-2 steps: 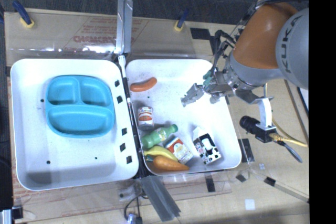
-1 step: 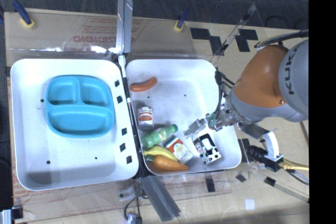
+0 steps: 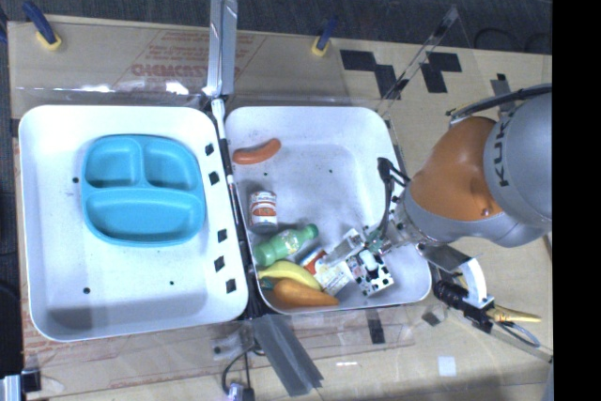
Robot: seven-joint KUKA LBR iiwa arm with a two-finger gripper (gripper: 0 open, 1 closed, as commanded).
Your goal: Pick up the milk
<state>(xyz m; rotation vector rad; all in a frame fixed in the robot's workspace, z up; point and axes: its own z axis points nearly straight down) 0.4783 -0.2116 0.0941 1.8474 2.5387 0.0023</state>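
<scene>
1. The gripper (image 3: 368, 251) is low in the right bin (image 3: 319, 122), at the lower right of the frame, among the clutter near the bin's bottom wall; whether it is released or clenched cannot be told.
2. The milk (image 3: 336, 269), a small carton, lies tilted just left of the gripper, touching or nearly touching it.
3. A black-and-white patterned box (image 3: 378, 279) sits just below and right of the gripper.
4. A banana (image 3: 288, 274) and a carrot (image 3: 302, 296) lie at the bin's lower left, beside the milk.
5. A green bottle (image 3: 285, 245) lies on its side above the banana.
6. A small can (image 3: 264, 208) stands above the bottle, and a sausage (image 3: 256, 151) lies near the bin's upper left corner.
7. The arm (image 3: 488, 178), grey with an orange band, reaches in from the right edge.
8. The left bin (image 3: 47, 202) holds a blue divided tray (image 3: 144, 189).
9. Both bins rest on the worktop (image 3: 282, 47).
</scene>
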